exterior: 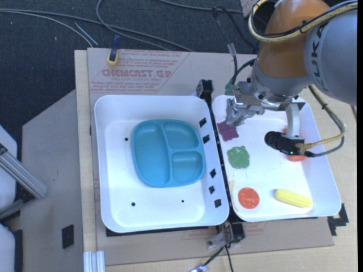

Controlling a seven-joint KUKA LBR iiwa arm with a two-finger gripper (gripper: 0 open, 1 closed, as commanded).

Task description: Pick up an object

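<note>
Purple and flat, a small object (227, 131) lies in the right bin (323, 194) near its left wall, directly under the tool (237, 117); whether the tool is clenched or released cannot be told. Just below sits a green piece (239, 157), then a red round piece (248, 198) and a yellow corn (293, 198). The left bin (108, 152) holds a blue divided tray (168, 152).
</note>
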